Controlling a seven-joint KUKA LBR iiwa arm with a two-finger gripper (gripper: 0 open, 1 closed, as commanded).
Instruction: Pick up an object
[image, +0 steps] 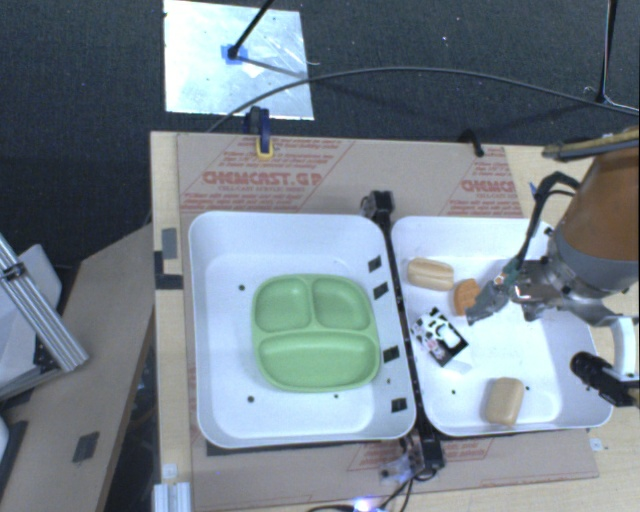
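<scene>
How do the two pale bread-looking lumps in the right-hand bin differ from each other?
The upper bread roll lies near the bin's far left corner, lengthwise across the view; the lower bread roll sits near the front edge, tilted more upright. The upper one lies close beside an orange piece and the gripper; the lower one lies alone. Both are tan, rounded, and rest in the right bin.

Grey arm (590, 262) with orange band, black cable.
</scene>
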